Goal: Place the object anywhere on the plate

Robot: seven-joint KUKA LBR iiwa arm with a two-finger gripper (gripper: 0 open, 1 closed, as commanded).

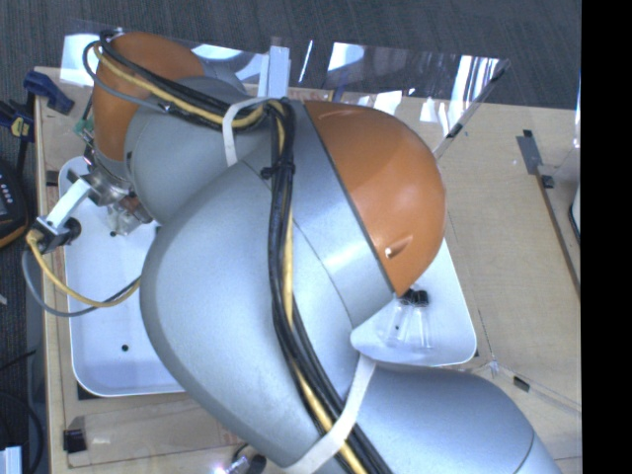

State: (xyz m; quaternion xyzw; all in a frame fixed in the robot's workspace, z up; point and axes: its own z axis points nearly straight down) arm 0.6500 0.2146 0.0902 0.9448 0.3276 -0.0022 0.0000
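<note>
My grey arm (pixel 296 294) stretches across the camera view and hides most of both bins. Its orange wrist band (pixel 133 77) is at the upper left, and below it the gripper (pixel 111 203) hangs over the far end of the left bin (pixel 99 354). The gripper is small and partly masked by its cable mount. A small dark thing (pixel 416 297) lies in the near corner of the right bin (pixel 434 344), just below the arm's orange elbow cover (pixel 380 186). A tiny dark speck (pixel 125 347) sits on the left bin's floor.
A yellow cable (pixel 69 294) loops from the wrist down over the left bin's edge. Clear plastic walls (pixel 415 72) stand behind the bins. The wooden bench (pixel 523 265) lies to the right, with clamps (pixel 39 92) at the far left.
</note>
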